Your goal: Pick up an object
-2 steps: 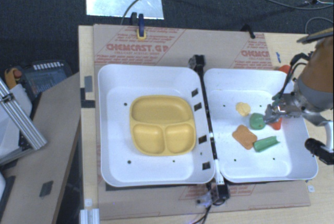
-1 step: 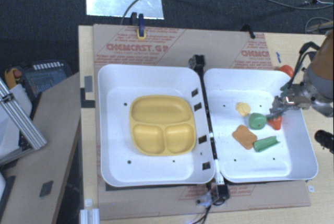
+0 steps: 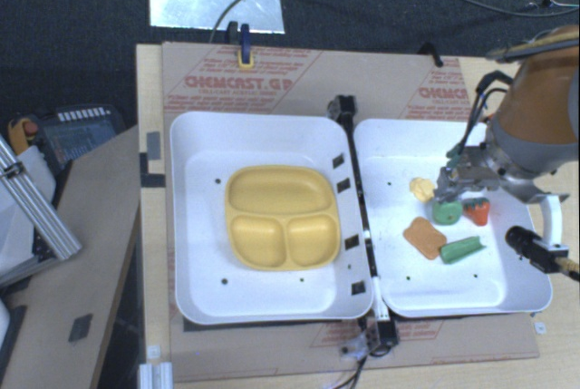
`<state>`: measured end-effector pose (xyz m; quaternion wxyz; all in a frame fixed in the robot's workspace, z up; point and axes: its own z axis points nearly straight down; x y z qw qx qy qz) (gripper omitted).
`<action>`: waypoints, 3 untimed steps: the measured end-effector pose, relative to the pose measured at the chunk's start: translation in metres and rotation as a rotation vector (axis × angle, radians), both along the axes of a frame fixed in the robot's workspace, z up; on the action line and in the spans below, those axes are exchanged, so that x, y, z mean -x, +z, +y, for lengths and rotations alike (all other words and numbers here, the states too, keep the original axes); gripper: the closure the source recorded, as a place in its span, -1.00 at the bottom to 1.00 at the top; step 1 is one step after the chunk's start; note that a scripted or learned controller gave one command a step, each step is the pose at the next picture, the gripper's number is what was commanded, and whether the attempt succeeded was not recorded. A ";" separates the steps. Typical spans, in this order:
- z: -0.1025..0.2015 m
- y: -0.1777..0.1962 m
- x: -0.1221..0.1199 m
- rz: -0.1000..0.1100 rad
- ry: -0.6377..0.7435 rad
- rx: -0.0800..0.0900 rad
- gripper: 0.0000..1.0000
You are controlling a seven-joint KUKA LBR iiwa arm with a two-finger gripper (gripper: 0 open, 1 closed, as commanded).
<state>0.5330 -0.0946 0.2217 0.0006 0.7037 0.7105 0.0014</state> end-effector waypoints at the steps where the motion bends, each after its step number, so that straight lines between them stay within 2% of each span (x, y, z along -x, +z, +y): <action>1: 0.064 0.003 -0.001 0.001 0.002 -0.002 1.00; 3: 0.179 -0.007 -0.018 0.001 0.001 -0.001 1.00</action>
